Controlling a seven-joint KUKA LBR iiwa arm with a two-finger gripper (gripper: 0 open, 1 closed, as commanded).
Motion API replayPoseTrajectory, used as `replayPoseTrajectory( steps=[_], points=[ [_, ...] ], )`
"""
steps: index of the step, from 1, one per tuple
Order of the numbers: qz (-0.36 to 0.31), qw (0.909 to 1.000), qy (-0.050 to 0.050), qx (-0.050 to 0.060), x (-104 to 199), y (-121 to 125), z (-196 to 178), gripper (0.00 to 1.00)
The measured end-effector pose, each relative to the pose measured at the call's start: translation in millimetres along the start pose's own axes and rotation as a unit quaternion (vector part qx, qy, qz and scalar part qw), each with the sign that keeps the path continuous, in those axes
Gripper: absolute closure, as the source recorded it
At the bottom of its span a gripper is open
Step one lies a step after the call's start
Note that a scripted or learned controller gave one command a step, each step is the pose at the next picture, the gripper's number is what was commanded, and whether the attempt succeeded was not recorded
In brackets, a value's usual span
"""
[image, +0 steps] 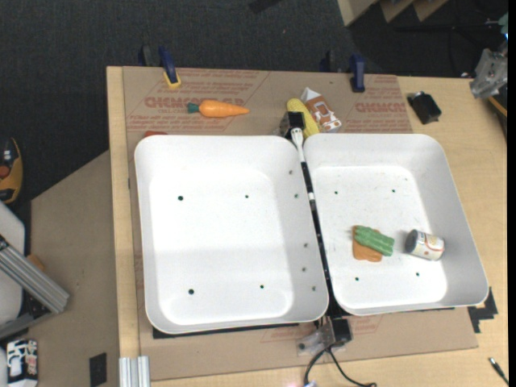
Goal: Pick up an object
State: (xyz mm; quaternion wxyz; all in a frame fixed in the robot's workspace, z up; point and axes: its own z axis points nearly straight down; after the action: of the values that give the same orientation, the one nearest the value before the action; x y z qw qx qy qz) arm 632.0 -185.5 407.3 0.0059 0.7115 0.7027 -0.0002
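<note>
Nothing lifted yet, we'd say: the green-orange toy (pixel 372 243) and small can (pixel 424 245) lie near each other at 5 o'clock in the right bin (pixel 451 184), carrot (pixel 218 109) on the counter (pixel 89 240) at 12, hand state we cannot tell.

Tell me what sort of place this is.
Likely a robotics lab bench for picking trials: two white bins side by side on a clamped cardboard sheet, with toy items such as a carrot and a small can.
</note>
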Motion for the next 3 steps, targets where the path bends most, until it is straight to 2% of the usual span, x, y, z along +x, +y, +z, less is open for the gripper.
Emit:
replayPoseTrajectory(
  steps=[1,2,3],
  points=[
    [-0.003,1.0,0.004,0.007,-42,-44,43,1.0],
    [-0.008,0.9999,0.008,0.011,38,-120,127,1.0],
    [-0.006,1.0,0.004,0.002,34,-138,97,1.0]
  ],
)
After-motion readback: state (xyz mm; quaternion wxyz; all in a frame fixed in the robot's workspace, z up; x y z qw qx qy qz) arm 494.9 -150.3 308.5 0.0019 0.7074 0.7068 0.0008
